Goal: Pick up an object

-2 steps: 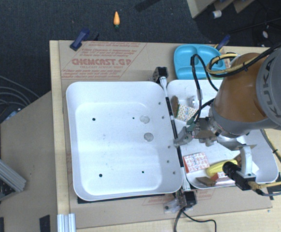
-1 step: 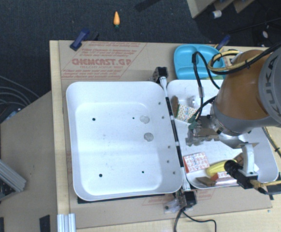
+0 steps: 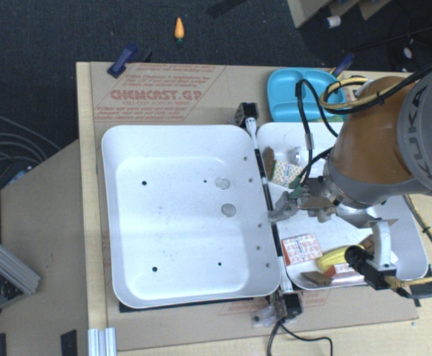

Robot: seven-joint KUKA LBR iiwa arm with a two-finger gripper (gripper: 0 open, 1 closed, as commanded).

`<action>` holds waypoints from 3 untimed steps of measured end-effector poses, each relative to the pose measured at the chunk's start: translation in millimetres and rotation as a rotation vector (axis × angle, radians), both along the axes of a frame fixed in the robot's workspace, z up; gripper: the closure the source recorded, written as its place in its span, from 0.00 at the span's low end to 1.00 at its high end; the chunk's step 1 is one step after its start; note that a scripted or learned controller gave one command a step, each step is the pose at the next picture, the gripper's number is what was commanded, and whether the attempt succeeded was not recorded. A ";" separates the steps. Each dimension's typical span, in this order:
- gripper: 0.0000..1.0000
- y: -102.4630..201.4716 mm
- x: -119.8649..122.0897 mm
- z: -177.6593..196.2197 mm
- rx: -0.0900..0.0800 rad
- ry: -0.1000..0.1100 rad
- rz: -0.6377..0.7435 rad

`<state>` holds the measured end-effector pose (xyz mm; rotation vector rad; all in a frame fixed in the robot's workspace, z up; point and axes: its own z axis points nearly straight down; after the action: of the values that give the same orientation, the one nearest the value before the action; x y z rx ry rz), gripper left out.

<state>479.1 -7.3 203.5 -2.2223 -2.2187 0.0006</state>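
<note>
My gripper (image 3: 283, 208) hangs low over the left side of the right bin (image 3: 416, 262), close to the wall between the two bins. Just behind it lie a pale netted packet (image 3: 285, 173) and a small brown thing (image 3: 268, 158). In front of it rest a red-and-white patterned card (image 3: 299, 249), a yellow tube (image 3: 332, 258) and a red-and-white packet (image 3: 342, 272) with a brown piece (image 3: 316, 278) beside it. I see nothing held in the gripper. The grey and orange arm hides the middle of the right bin.
The left bin (image 3: 127, 154) bears two small grey round spots (image 3: 223, 184) (image 3: 228, 211). A blue tray (image 3: 298, 95) sits behind the right bin. A blue clip (image 3: 122, 61) lies at the board's far left corner, and an orange bit (image 3: 179, 28) lies on the floor.
</note>
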 end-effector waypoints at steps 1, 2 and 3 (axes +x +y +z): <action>1.00 0.3 0.3 9.7 0.000 -0.001 0.000; 0.00 0.3 0.2 9.6 0.000 0.000 0.000; 0.00 -104.6 -0.4 -16.7 -0.001 0.001 0.000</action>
<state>478.6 -111.8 186.8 -2.2218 -2.2185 0.0025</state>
